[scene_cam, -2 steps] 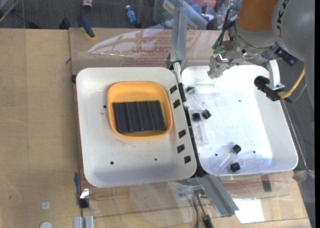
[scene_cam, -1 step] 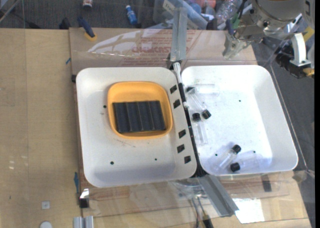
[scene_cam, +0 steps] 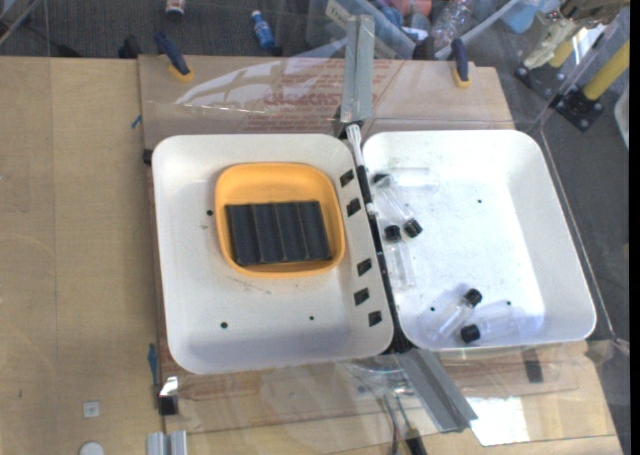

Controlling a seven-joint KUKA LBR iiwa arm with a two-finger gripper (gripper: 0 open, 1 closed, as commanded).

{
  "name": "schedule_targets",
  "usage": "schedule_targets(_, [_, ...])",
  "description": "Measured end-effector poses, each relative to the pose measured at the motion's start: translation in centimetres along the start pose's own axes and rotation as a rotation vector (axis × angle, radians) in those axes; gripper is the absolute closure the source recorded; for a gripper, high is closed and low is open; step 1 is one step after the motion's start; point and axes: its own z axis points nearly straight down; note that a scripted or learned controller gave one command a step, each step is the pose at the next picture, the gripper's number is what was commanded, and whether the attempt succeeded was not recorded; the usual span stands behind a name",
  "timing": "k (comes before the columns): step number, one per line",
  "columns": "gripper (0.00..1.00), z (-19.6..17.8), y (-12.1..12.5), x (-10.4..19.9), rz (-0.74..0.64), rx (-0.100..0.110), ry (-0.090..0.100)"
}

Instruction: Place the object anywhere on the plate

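Nearest the camera, clear black-capped vials are scattered in the right bin, well apart from the orange plate; one should be gripped squarely across its body; the pincer's state cannot be told.

Nothing can be told here of the arm's colours, shape, cables or markings; the frame's right side carries the right white bin on the bench.

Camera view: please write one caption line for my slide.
Orange plate holding a dark ribbed block in the left bin; clear black-capped vials scattered in the right bin.
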Motion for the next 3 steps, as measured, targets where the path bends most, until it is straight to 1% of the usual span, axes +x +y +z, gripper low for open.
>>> schedule_targets(1, [1.0,0.0,-1.6,-5.1,-0.409,-0.002,-0.003])
schedule_targets(2, [1.0,0.0,-3.5,-5.9,-0.774,0.001,0.001])
schedule_targets(3, [1.0,0.0,-4.4,-7.7,-1.078,-0.002,-0.001])
